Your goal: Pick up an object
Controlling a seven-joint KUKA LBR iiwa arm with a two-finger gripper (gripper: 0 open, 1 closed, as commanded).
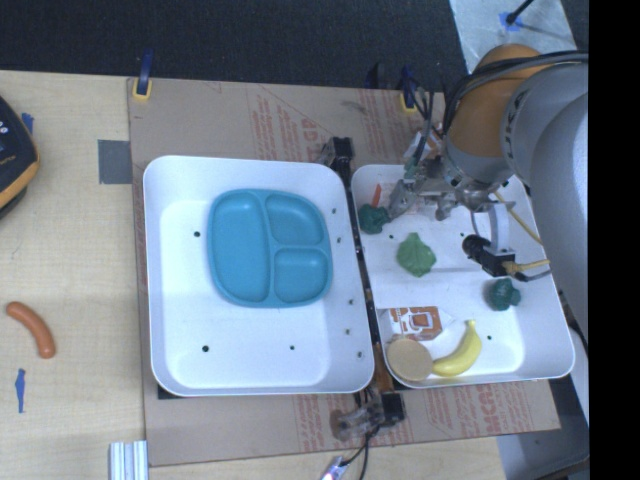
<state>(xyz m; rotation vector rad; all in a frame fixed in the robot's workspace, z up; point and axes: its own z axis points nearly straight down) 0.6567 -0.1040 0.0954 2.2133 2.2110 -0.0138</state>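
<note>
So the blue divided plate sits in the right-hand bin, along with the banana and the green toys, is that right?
Not quite. The camera view shows the blue divided plate in the left bin, by itself. The banana and the green toys lie in the right bin, as you said, where the arm reaches in.

A pale wooden bench (70, 268) spreads to the left, with a brown cardboard sheet (250, 128) laid over its middle. Dark carpeted floor (220, 13) runs along the far side. A grey tape patch (114, 161) sits left of the cardboard.
</note>
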